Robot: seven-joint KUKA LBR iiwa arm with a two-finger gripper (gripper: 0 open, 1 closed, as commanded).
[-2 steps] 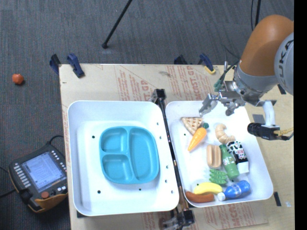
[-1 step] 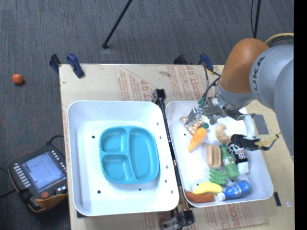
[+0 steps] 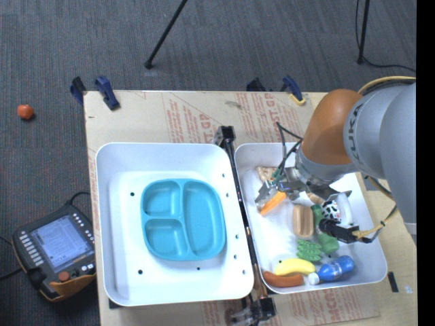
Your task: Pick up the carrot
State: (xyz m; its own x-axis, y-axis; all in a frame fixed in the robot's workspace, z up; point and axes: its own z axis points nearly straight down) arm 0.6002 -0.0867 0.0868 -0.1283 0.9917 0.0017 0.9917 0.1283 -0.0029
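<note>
The carrot (image 3: 274, 201) is a small orange piece in the left part of the right bin (image 3: 378, 250). My gripper (image 3: 272, 194) reaches in from the right and sits right on it. One silver finger (image 3: 262, 196) lies against the carrot's left end, and the other is on its far side, so the carrot is between them. The wrist with its orange band (image 3: 333, 134) hides the bin's upper right part.
The right bin also holds a hot dog (image 3: 301, 221), a green toy (image 3: 311, 250), a banana (image 3: 296, 267), a red piece (image 3: 282, 278), a blue bottle (image 3: 336, 269) and a black-and-white item (image 3: 331, 210). In the left bin (image 3: 112, 182) is a blue divided plate (image 3: 183, 219).
</note>
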